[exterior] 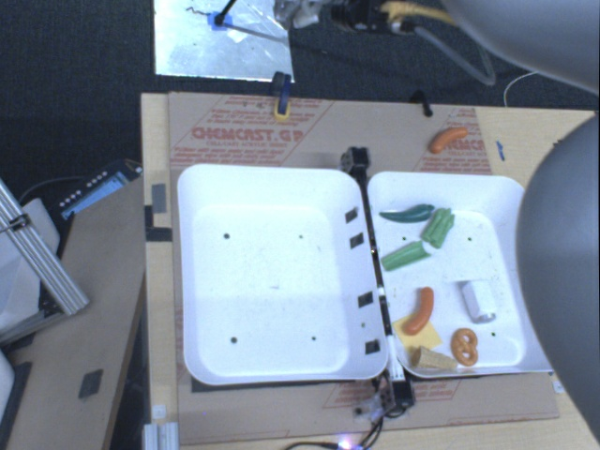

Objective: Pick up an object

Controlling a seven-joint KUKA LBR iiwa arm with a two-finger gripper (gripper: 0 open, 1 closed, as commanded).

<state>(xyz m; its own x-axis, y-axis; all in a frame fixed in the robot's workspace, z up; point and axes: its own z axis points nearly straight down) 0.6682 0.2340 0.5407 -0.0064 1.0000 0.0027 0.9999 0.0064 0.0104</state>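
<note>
Two shallow white bins sit side by side on your bench, and the right bin carries all the candidates: a dark green pepper-shaped piece, two lighter green blocks, an orange-red sausage lying on a yellow wedge, a small white cylinder, a brown pretzel and a tan cracker-like piece. Another orange sausage lies outside on the cardboard behind that bin. Your arm's grey body looms over the right edge, well above everything, so you are at the approach step, with nothing chosen. The tool end at the top is blurred, possibly the gripper, and I cannot tell its state. Next you need to descend over one isolated piece; the white cylinder stands apart from its neighbours.
</note>
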